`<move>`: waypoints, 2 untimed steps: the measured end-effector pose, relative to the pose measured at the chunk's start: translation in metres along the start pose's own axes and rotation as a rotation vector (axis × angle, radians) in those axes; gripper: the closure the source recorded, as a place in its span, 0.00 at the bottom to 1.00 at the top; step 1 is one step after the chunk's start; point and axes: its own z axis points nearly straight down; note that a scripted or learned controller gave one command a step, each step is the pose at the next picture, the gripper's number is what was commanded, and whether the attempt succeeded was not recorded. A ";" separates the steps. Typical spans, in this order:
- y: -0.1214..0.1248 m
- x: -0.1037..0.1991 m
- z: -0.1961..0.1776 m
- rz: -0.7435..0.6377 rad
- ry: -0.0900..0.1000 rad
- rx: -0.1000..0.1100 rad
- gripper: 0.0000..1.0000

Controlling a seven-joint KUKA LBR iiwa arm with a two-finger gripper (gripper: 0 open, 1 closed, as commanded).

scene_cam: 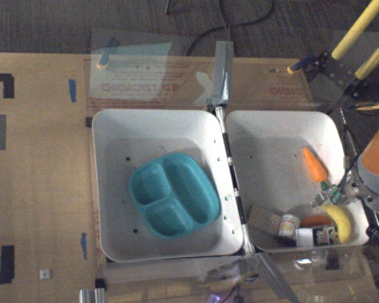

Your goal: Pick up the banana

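- Banana [342, 223] lies in the near right corner of the right bin [275, 131], beside an orange carrot [314, 165] and small containers [289, 225].
- Gripper [334, 193] hovers just above the banana's far end; whether it is open or closed cannot be told.
- Teal divided plate [174, 196] sits in the left bin [114, 144].

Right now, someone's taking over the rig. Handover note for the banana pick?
Tool: at the right bin's right side, just above the banana; can't tell its state, nothing seen held.
Banana: lying in that bin's near right corner, next to a small jar and a bottle. Carrot lies further up the bin.
Left bin: teal divided plate.
Done: arm is over the banana.
Left: grasp and lift.
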 end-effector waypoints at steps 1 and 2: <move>0.000 0.000 0.000 0.000 0.000 0.000 0.00; -0.001 0.007 0.012 0.012 0.008 0.007 0.00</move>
